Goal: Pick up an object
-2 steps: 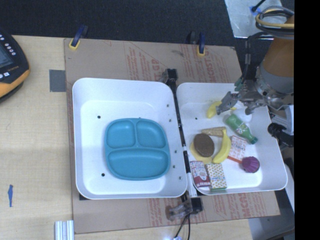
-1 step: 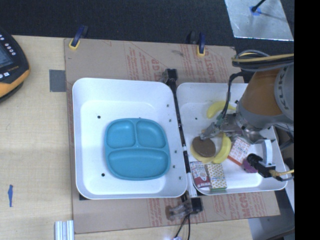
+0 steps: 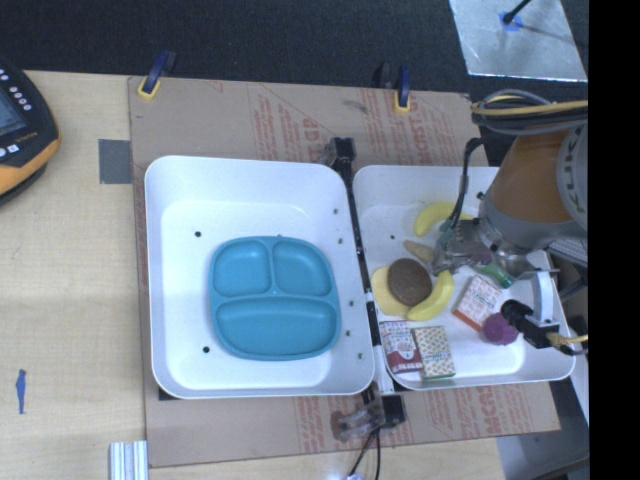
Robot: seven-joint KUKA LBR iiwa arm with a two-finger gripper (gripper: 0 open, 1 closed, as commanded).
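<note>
Blue plastic stands out first: a three-compartment divided plate (image 3: 273, 297) lies flat in the middle of the left bin (image 3: 170, 268), with bare white floor all round it, so that bin offers plenty of open room and low walls on every side. Farther left on the table (image 3: 70, 298) sits a yellow and black handheld pendant (image 3: 20, 128), well apart from the bins.

The right bin (image 3: 380, 193) is the crowded one, and the candidates for picking are all there. A round brown item (image 3: 408, 281) rests on a yellow piece beside a yellow banana-like shape (image 3: 431, 301), near the wall shared with the left bin. Two small printed cartons (image 3: 417, 349) lie side by side against the near edge, which probably leaves little room for a finger on that side. Another yellow piece (image 3: 432, 216) lies toward the far wall, a small orange-and-white box (image 3: 476, 301) sits near the middle, and a purple item (image 3: 498, 327) is close to the right wall.

The gripper (image 3: 452, 251) hangs low over the bin's centre, just beside the brown item, the grey and orange arm (image 3: 535, 188) covering the bin's far right. Whether its jaws are parted or closed cannot be told, and nothing is visibly held. A straight descent looks freer than any sideways move.
</note>
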